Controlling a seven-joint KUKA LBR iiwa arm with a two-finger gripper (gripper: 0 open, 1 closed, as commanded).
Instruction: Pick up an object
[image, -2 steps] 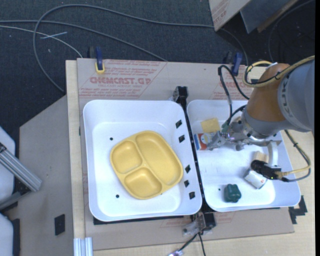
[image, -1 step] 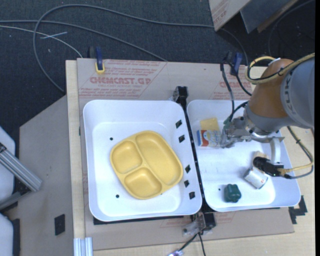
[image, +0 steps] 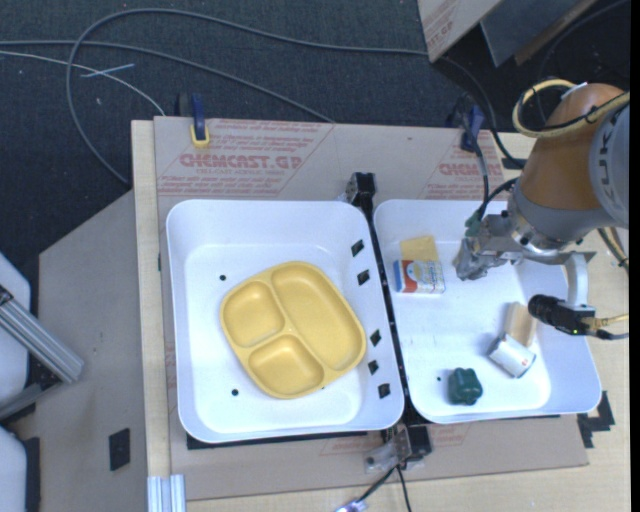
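- We see the yellow divided plate (image: 291, 328) lying untouched in the left bin (image: 190, 300).
- Our gripper (image: 474, 256) hangs over the right bin (image: 570, 395), near the small carton (image: 419, 277); nothing looks lifted yet.
- Whether the fingers are open, we cannot tell.
- The white cup (image: 511, 355) and green piece (image: 463, 386) lie near the bin's front.

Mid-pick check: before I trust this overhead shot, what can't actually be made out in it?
- end effector, camera view: whether it is open or closed; the wrist above covers it.
- small carton: label print too small to read.
- green object: too small and dark to identify.
- white cylinder: partly hidden by the black fitting above it.
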